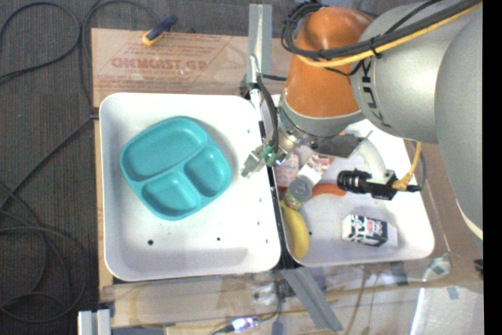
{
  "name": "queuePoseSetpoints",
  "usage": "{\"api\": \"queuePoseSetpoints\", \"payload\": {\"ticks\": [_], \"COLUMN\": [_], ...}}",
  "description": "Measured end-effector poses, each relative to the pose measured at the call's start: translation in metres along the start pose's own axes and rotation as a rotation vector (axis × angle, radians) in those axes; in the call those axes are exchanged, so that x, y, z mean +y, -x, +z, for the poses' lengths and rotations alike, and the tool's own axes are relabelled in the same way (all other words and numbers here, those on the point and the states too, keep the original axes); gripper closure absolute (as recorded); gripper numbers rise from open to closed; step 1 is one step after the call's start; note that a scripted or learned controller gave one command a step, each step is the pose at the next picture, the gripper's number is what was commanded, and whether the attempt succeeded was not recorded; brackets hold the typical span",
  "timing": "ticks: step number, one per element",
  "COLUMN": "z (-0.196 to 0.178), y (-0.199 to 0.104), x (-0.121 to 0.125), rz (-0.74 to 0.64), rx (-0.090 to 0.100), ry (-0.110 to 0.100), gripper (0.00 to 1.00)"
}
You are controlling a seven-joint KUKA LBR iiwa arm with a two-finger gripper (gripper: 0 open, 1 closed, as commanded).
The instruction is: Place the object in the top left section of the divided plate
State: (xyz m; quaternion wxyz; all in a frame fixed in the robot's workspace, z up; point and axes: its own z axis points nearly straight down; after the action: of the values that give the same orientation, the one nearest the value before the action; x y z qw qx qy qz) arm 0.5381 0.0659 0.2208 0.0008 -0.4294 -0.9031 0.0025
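Your divided plate [176,166], teal, lies flat in the left bin [118,247], in that bin's upper left part, with its large section toward the upper left of the frame and its two smaller sections toward the lower right. Its left rim sits near the bin's left wall. You have bare white floor below the plate and a narrower strip to its right, up to the wall shared with the right bin [416,243].

The gripper [263,157] hangs at that shared wall, to the right of the plate and apart from it, level with the plate's middle. You cannot tell how far it is open or whether it has hold of anything; the grey arm [423,51] with its orange band covers much of the right bin's upper part.

In the right bin you see a banana [296,229] along the left wall, a grey round thing [300,188] just above it, a red-and-white packet [315,165] beside the gripper, and a black-and-white carton [365,229] toward the lower right
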Motion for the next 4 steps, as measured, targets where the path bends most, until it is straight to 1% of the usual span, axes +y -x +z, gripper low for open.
{"api": "queuePoseSetpoints", "payload": {"ticks": [1, 2, 3, 4], "z": [-0.020, 0.020, 0.069, 0.026], "y": [0.062, -0.033, 0.000, -0.010], "x": [0.004, 0.045, 0.087, 0.033], "rz": [0.008, -0.179, -0.392, -0.391], "rx": [0.000, 0.003, -0.001, 0.001], "ry": [0.001, 0.001, 0.002, 0.002], "gripper": [1.00, 1.00, 1.00, 1.00]}}
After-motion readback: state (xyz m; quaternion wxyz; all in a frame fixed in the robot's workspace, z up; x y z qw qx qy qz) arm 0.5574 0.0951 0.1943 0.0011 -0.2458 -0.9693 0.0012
